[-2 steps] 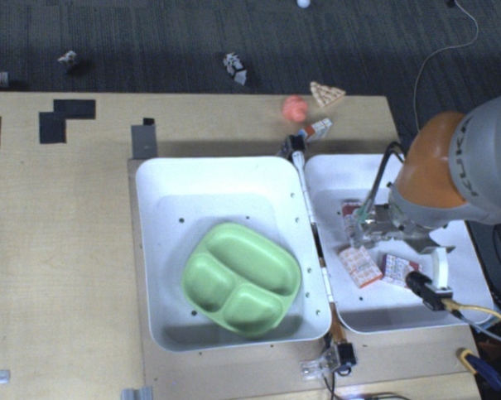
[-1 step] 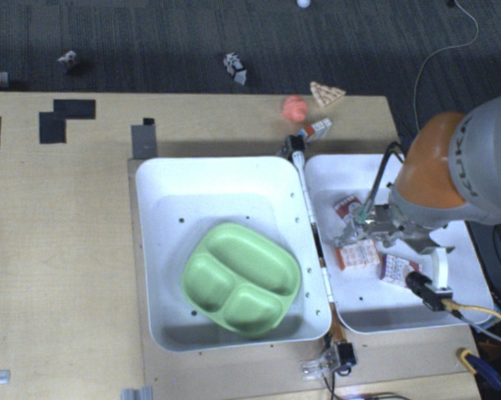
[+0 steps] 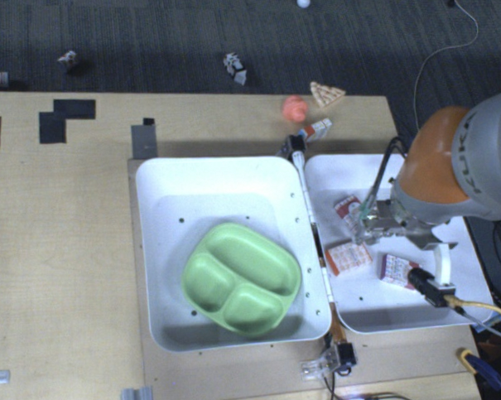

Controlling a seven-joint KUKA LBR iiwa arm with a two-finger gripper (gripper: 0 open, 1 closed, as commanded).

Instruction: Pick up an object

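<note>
Inspection of the right bin [image 3: 462, 306]: the gripper [image 3: 366, 223] is lowered into this bin, hanging from the grey arm with its orange band [image 3: 431, 166], which enters from the view's right. The tool end is small and partly blurred against the white floor, so whether it stands wide or narrow cannot be told, and nothing can be confirmed as held.

Three small flat packets lie close to the tool. A red-and-white packet [image 3: 347, 206] sits just beyond the gripper, toward the far wall of the bin and slightly toward the divider. A second red-and-white packet [image 3: 349, 258] lies just on the near side of the gripper, its long axis running roughly across the bin with a slight tilt. A third packet [image 3: 396, 268] lies on the near side too, but out toward the arm's side, partly beside the black cable fitting [image 3: 428, 287].

Judgement: the nearest candidates flank the gripper fore and aft, both within a short shift; the near-side packet by the divider presents the larger face. A grasp would need the closing line set across that packet's short side.

The left bin [image 3: 153, 241] holds a green divided tray [image 3: 241, 277], well apart from the gripper across the divider and not the closer target
</note>
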